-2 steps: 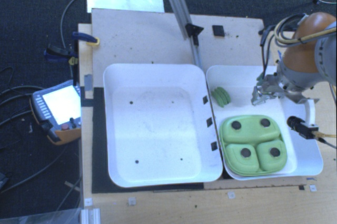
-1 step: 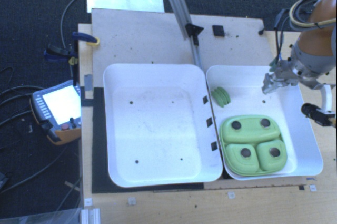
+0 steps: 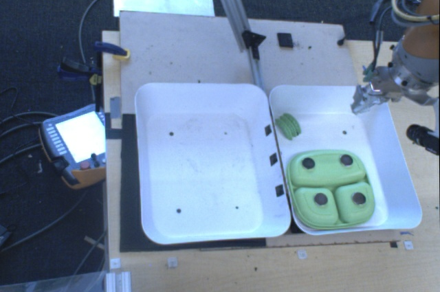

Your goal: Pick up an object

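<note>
We see two shallow white plastic bins side by side on the bench. The left bin point(image 3: 165, 215) has only a few small dark dots on its floor. In the right bin point(image 3: 397, 160) lie two green things. The bigger one is a light green plastic tray with three rounded compartments point(image 3: 331, 189), each with a dark round spot on top; it rests in the near half of this bin, close to the near rim. The smaller one is a small green ribbed round piece point(image 3: 289, 126), which lies near the left wall of the same bin, farther from us than the tray and apart from it.

The grey arm with the orange band point(image 3: 418, 43) comes in from the right. Its two-finger gripper point(image 3: 363, 102) hangs over the far right part of the right bin, just at the far rim, well apart from both green things. Nothing is seen between its tips. Whether the tips are spread or pressed together we cannot tell, because they are too small and blurred.

To the left of the bench, on the dark floor, lies a handheld control pad with a bright screen point(image 3: 74, 143).
</note>
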Robot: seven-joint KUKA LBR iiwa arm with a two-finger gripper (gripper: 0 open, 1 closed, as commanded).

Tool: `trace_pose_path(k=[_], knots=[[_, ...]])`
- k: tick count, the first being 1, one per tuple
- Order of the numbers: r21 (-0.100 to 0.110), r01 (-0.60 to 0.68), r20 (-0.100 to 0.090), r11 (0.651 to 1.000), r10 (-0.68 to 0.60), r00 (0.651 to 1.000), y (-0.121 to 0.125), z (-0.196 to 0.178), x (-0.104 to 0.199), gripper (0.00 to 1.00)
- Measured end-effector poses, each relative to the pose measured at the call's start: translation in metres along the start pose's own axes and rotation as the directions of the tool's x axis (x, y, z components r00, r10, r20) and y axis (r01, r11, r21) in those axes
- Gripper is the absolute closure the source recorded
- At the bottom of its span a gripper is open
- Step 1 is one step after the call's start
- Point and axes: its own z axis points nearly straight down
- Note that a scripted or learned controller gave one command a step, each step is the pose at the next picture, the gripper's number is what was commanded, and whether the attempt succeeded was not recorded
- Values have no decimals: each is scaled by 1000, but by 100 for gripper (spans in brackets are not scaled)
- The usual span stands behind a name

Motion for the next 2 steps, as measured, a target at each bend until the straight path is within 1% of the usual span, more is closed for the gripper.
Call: trace_pose_path(k=[1,2], knots=[[1,1,0,1000,-1,1000,1,-22,0,100],[5,5,-2,1000,-5,1000,-6,-16,62,100]])
